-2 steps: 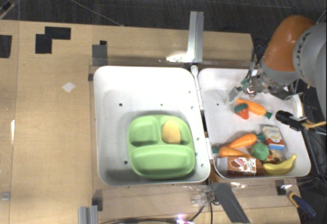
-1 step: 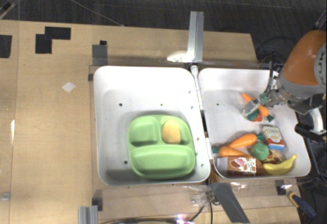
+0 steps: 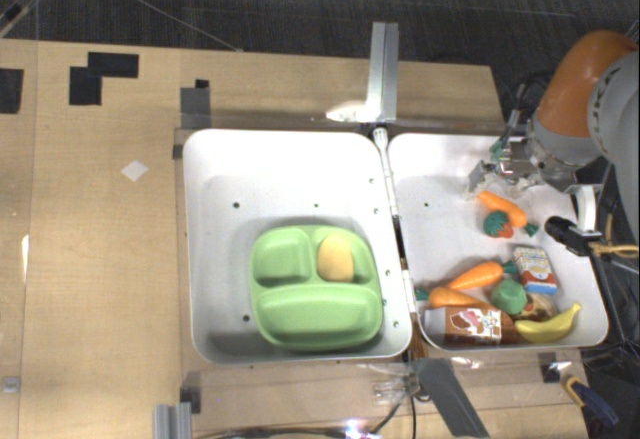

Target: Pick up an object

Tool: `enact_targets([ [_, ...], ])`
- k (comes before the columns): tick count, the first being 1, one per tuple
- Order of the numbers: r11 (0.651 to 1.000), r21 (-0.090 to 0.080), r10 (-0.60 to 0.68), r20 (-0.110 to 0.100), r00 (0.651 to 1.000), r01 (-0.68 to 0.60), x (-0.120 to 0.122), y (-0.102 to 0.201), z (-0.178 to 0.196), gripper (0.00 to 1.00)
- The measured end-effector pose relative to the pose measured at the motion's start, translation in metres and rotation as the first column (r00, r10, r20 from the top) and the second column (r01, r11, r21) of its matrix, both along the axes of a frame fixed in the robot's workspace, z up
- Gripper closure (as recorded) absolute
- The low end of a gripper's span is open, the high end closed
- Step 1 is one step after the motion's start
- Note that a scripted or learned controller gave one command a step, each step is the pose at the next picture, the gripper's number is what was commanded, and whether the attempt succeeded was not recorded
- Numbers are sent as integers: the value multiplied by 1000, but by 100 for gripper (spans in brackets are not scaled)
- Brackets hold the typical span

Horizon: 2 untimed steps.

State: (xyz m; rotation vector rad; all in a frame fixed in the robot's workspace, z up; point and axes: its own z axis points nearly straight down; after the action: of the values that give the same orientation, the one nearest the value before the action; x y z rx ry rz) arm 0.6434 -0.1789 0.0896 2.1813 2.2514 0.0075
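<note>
On tabletop, far left: pale wood, black square marks near back edge. Left bin: white, shallow, holding green divided plate toward its front; yellow rounded piece, lemon-like, seated in plate's upper right compartment. Metal post upright behind seam between bins. Right bin: toys heaped along front and right. Front edge: brown carton lying flat, banana just right of it against front right corner. Behind those: orange carrot slanted, green round piece touching carrot's right end, small blue-and-white carton beside it. Further back, apart from heap: second carrot with green top at its lower end, lying on bare bin floor. Pincer just above that second carrot, fingers pointing down-left, tips spread slightly apart, nothing seen between them. Grey arm with orange band entering from right, over bin's back right corner.
</note>
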Motion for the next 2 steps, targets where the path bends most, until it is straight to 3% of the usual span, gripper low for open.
enact_targets([
  [1,998,-1,60,5,998,-60,-43,9,1,0],
  [2,998,-1,63,14,998,-63,-39,11,14,100],
])
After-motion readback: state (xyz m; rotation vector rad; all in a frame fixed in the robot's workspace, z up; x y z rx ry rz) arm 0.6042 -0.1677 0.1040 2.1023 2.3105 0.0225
